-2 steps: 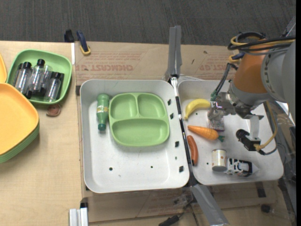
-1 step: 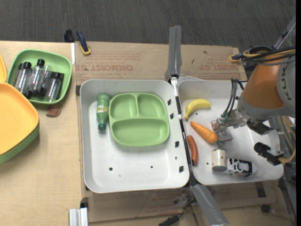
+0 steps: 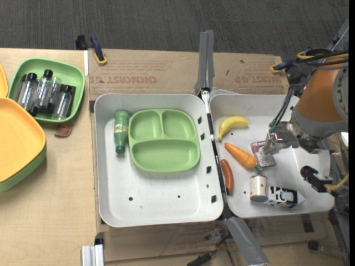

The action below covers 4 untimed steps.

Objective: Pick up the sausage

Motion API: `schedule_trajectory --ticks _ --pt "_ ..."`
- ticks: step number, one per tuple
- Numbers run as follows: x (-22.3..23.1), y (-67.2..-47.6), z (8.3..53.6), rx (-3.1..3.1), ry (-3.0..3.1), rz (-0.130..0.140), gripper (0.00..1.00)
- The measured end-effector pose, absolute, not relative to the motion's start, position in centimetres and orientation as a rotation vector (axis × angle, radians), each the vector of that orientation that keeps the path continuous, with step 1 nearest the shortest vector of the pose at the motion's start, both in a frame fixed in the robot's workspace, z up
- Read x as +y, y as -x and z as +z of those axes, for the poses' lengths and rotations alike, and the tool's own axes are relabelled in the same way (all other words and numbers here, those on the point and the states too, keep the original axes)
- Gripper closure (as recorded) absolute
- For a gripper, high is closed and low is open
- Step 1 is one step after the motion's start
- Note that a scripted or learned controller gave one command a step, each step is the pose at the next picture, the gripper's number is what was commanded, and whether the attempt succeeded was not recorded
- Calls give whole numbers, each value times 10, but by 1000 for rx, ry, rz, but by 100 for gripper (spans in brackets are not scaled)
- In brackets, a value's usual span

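Brown cardboard [image 3: 166, 77], "CHEMCAT" upside down

Red-brown sausage [image 3: 227, 176], orange carrot [image 3: 241, 154], yellow banana [image 3: 232, 126], light green divided plate [image 3: 163, 140], green bottle [image 3: 121, 131], white bins [image 3: 111, 204].

Right bin [image 3: 310, 204] as landmark: the sausage [image 3: 227, 176] lies along its left wall, just below the carrot [image 3: 241, 154], with the banana [image 3: 231, 126] nearer its far left corner. The gripper [image 3: 267, 155] hangs over the bin's middle, beside the carrot's right end and above a small white can [image 3: 257, 188]. Left of this bin, the other bin [image 3: 111, 204] holds a green divided plate [image 3: 164, 140] and a green bottle [image 3: 121, 131].
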<state>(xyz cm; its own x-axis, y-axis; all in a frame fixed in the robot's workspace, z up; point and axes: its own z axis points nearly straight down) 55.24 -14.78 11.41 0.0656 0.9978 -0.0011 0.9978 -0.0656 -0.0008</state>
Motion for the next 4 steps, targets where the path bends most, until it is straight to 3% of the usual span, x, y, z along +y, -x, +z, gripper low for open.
schedule_trajectory --ticks 1,2,3,4 --pt "-149 -552 123 2145 -2296 -4 100" --pt "-212 -619 104 2004 -2419 -4 100" --pt "-210 -659 156 1826 -2555 -3 100" --pt "-216 -658 157 1408 -2808 -4 100"
